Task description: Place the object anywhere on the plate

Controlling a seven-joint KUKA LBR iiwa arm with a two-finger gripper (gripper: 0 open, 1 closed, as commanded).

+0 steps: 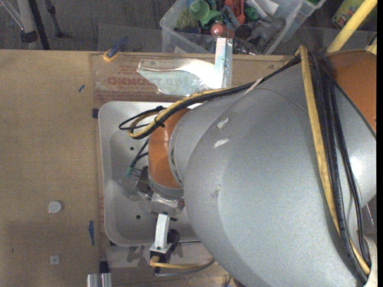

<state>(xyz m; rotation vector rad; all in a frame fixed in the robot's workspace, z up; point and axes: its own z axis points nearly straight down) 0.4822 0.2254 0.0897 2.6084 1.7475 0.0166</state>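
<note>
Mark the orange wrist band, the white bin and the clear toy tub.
orange band [158, 154], camera view, left side.
white bin [111, 160], camera view, left wall.
clear toy tub [179, 23], camera view, front wall.

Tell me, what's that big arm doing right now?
Grey arm with orange band low over white bin. Gripper hidden beneath wrist. Object and plate hidden behind arm.

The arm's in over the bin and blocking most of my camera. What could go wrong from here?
1. The arm covers most of the white bin, so a grasp or placement probably can't be confirmed from this view.
2. The yellow and black cables loop loosely above the orange band; they might snag as the wrist turns.
3. The wrist sits low near the bin wall, so a sideways move may bump it.
</note>
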